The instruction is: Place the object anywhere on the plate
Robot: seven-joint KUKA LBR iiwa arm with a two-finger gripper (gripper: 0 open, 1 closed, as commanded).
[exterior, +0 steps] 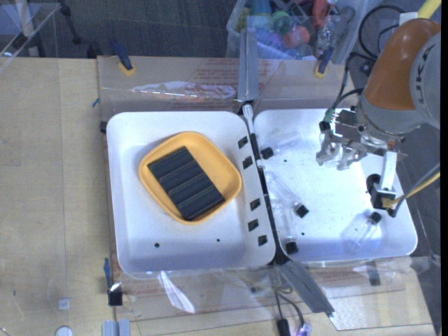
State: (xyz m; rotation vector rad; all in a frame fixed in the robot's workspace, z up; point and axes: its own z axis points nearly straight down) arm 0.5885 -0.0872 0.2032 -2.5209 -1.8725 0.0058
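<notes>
One dark ribbed object [188, 182] already lies on the yellow plate [227, 166] in the left bin [126, 208], so the placing looks done; the end effector [341, 156] hangs over the right bin [399, 240], apparently holding nothing, its opening impossible to tell

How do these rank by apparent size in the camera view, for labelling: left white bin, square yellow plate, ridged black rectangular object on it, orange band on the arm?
1. Left white bin.
2. Square yellow plate.
3. Ridged black rectangular object and orange band: look alike; the band sits nearer the camera, so unranked.
</notes>
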